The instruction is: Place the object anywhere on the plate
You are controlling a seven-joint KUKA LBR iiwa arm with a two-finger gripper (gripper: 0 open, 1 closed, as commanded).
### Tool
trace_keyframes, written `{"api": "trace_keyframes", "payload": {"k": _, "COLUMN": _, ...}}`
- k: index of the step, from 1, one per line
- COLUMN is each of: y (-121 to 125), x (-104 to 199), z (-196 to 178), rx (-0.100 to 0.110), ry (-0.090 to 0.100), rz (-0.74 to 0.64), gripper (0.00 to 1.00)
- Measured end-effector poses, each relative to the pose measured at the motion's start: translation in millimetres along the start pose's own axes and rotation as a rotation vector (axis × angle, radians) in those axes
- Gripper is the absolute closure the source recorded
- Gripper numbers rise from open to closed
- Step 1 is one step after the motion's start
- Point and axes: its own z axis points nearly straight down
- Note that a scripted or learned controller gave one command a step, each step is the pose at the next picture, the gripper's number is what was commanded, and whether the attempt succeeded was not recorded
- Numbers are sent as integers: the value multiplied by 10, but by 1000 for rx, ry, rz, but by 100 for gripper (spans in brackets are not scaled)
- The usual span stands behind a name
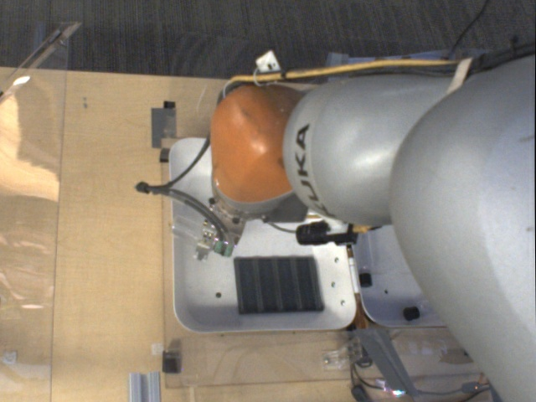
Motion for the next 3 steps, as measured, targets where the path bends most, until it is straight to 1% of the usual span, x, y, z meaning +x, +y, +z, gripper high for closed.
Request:
{"api": "trace_keyframes", "payload": {"k": 1, "y": 204, "x": -523, "z": -1629, "rx": -5, "ry": -8, "rz": -126, "gripper": 100}}
{"api": "trace_keyframes", "payload": {"k": 2, "y": 363, "x": -941, "z": -630, "rx": 0, "ry": 0, "rz": 2, "gripper": 100}}
{"api": "trace_keyframes", "payload": {"k": 3, "y": 444, "x": -1153, "z": 74, "rx": 0, "ry": -1, "rz": 310, "gripper": 100}}
